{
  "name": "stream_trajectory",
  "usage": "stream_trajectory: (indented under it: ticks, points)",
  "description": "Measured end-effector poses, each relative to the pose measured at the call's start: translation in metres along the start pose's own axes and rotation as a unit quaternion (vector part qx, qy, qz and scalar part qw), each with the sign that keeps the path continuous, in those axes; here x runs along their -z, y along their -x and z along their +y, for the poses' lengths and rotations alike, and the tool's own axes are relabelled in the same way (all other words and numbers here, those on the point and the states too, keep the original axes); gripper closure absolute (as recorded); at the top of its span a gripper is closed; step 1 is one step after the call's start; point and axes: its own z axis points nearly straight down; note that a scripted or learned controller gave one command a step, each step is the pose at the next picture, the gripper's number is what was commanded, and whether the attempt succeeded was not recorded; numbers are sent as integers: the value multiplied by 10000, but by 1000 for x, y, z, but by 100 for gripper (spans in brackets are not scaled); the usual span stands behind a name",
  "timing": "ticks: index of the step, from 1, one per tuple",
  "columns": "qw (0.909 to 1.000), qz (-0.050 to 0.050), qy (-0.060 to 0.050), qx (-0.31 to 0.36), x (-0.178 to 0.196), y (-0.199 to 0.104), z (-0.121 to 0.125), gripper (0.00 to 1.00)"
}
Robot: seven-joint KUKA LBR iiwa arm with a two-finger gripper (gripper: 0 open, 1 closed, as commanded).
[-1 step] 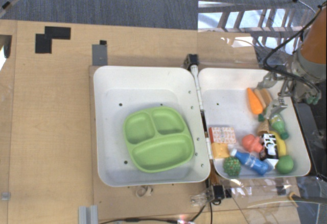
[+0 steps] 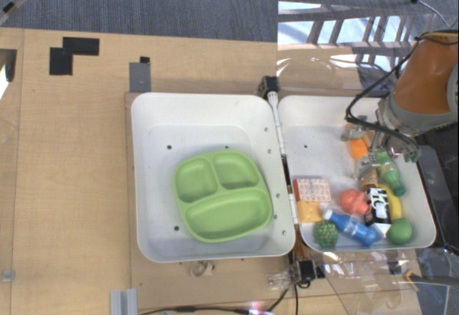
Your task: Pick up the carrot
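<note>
The grey, orange-banded arm's two-finger gripper (image 2: pixel 376 158) hangs low over the right-hand shallow white bin (image 2: pixel 308 133), presumably positioned for a grasp; the small orange carrot (image 2: pixel 358 148) lies just beside it; the jaw state cannot be determined.

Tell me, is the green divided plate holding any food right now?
Empty. The green plate lies flat in the left bin, and all three compartments show bare green.
</note>
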Motion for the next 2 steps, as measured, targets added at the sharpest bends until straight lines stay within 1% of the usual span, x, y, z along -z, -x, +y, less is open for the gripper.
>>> stream_trajectory:
  ticks: [1, 2]
  points:
    - [9857, 5, 10, -1686, -3, 9, 41, 0]
    - [9862, -58, 4, -1656, 11, 13, 42, 100]
